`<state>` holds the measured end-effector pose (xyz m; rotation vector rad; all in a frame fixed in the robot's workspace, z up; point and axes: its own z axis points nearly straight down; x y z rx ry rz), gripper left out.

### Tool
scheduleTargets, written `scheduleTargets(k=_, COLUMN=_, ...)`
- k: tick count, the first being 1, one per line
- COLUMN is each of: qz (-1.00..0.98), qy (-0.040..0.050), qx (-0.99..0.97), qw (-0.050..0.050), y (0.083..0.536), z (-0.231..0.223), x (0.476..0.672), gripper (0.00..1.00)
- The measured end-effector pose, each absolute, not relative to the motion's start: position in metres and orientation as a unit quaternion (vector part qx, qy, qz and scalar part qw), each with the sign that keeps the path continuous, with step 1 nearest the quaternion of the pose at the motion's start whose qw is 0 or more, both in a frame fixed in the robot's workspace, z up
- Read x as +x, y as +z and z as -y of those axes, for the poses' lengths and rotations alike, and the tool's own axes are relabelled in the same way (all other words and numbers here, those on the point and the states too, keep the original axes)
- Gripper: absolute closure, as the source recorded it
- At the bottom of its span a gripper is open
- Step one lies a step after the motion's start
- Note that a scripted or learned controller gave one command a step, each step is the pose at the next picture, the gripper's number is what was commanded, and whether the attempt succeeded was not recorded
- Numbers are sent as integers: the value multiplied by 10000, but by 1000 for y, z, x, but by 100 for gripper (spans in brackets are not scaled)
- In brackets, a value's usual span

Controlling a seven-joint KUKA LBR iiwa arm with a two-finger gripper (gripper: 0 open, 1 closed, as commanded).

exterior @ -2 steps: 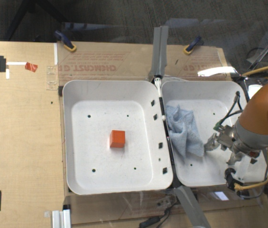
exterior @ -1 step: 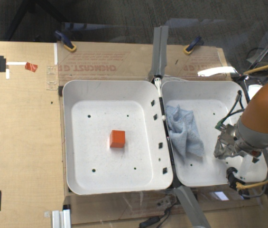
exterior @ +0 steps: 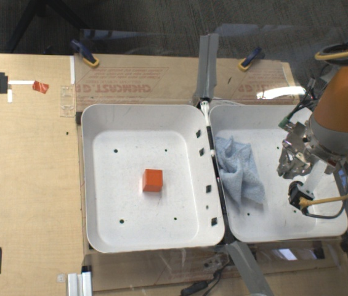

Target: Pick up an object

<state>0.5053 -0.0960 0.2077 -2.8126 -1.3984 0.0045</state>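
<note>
Looking down on the worktop point(exterior: 26, 184), we have two shallow white bins side by side. In the left bin point(exterior: 100, 134) sits a small orange-red block point(exterior: 153, 180), just below the middle of the floor, flat and all on its own, well apart from every wall.

Over to the right bin point(exterior: 272, 227), and here we find a crumpled blue-grey cloth point(exterior: 240, 172) lying against the left side, hard by the divider between the two bins, bunched at the top and trailing down toward the near wall.

And there is the arm, coming in from the right with its orange band point(exterior: 340, 100) plain to see above the wrist. The gripper point(exterior: 294, 163) hangs over the right half of the right bin, to the right of the cloth and apart from it. We cannot tell how the jaws stand from up here; the metal parts blur together, and we see nothing between them. A black and yellow cable point(exterior: 312, 203) loops beneath the wrist.

Behind the bins lies brown cardboard point(exterior: 137, 79) with red print, pinned by two clamps point(exterior: 85, 53). On the far left of the worktop, we spot a small red tag point(exterior: 40, 87).
</note>
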Motion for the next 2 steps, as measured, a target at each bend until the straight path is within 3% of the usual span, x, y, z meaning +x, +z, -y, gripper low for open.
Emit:
scheduleTargets(k=1, qz=3874, qy=30, qx=-9219, qw=2, y=212, z=40, x=572, gripper=100)
scheduleTargets(k=2, qz=2416, qy=25, qx=-9704, qw=-5, y=204, z=24, x=637, gripper=100)
